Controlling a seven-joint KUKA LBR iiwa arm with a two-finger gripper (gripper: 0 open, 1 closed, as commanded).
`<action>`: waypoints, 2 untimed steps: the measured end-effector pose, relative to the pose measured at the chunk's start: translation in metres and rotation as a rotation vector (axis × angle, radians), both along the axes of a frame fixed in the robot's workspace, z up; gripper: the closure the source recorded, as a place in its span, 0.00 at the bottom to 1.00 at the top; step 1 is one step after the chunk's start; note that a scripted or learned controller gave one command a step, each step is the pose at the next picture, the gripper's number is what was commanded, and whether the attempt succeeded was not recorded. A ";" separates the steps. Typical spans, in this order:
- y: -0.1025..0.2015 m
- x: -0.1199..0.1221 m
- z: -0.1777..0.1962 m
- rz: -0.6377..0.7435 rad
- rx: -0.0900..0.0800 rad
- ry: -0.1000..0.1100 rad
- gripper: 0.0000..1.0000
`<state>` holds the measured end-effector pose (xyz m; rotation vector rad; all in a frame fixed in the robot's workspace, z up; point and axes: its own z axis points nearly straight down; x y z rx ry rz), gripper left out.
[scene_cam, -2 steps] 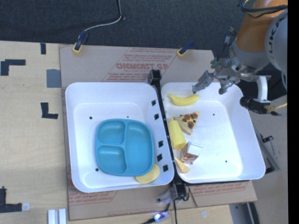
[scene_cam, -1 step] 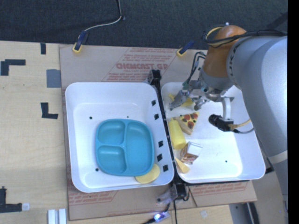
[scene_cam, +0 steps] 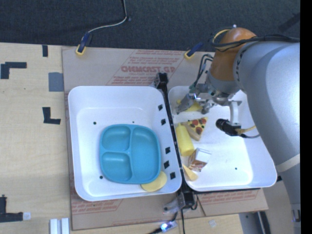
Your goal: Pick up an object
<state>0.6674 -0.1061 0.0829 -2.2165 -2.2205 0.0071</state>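
My gripper hangs low over the far left part of the right bin, with the grey arm reaching in from the right. A yellow piece lies right under it, partly hidden. Just in front of the gripper is a toy pizza slice. Beside the pizza, a long yellow block rests along the bin's left wall. Nearer the front lie a brown and white sandwich-like piece and a small yellow wedge.
The left bin holds a blue divided plate with a flat yellow piece at its front right edge. A black divider runs between the bins. The arm's bulk covers the right bin's far right side.
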 end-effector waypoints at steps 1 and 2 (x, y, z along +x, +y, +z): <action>0.000 -0.001 0.010 0.002 0.000 0.006 1.00; -0.007 -0.089 0.008 -0.005 0.001 0.001 1.00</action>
